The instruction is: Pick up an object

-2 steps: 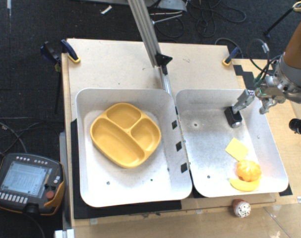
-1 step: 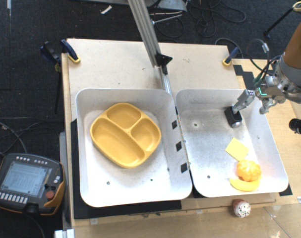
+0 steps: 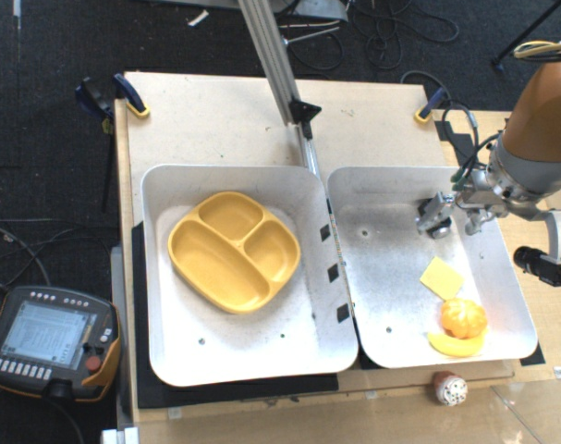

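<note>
— Reaching in from the right, the grey arm point(image 3: 531, 132) with its orange band has its gripper point(image 3: 434, 218) low over the right bin point(image 3: 382, 257), toward the far side of it. Do you see anything held?

— No object shows at the gripper. It is small and partly blurred, so whether it is open or closed I cannot tell.

— Where are the things it could pick?

— All in the near right corner of that same bin. A yellow square block point(image 3: 441, 277) lies flat on the bin floor, nearer to us than the gripper and apart from it. Nearer still sits an orange fruit point(image 3: 463, 318), and a yellow banana point(image 3: 456, 344) lies just beside it, against the near rim; the two seem to touch.

— And the left bin point(image 3: 169, 350)?

— It carries a yellow divided plate point(image 3: 234, 251) with three compartments, lying about in its middle, well apart from the gripper.

— Anything else on the desk point(image 3: 215, 118)?

— A small white ball with dark dots point(image 3: 451, 389) rests on the desk's near edge, outside the right bin. Clamps point(image 3: 132, 100) sit at the far corners. A metal post point(image 3: 275, 58) rises from the far side between the two bins. On the floor at the near left lies a teach pendant point(image 3: 47, 340) with a screen.
</note>
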Motion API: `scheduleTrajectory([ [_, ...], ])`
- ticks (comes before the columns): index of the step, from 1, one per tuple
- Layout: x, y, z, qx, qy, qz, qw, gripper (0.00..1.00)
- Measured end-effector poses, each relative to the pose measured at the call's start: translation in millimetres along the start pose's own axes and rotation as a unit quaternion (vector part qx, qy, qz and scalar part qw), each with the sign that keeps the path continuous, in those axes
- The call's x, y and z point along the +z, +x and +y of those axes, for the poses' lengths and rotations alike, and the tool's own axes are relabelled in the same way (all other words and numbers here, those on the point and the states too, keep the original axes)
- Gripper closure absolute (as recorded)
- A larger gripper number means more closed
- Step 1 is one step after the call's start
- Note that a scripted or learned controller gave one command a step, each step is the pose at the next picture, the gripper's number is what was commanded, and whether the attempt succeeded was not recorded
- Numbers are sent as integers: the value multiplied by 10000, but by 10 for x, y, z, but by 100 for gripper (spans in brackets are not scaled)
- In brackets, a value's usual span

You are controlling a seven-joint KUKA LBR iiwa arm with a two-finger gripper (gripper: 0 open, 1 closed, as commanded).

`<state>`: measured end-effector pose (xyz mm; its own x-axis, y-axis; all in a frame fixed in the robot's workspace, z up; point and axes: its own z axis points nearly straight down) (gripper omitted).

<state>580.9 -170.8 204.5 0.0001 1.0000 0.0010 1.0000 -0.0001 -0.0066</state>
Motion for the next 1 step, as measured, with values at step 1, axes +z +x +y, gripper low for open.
scheduleTrajectory([
  [1, 597, 40, -91, 1, 1, 2, 10000, 0],
])
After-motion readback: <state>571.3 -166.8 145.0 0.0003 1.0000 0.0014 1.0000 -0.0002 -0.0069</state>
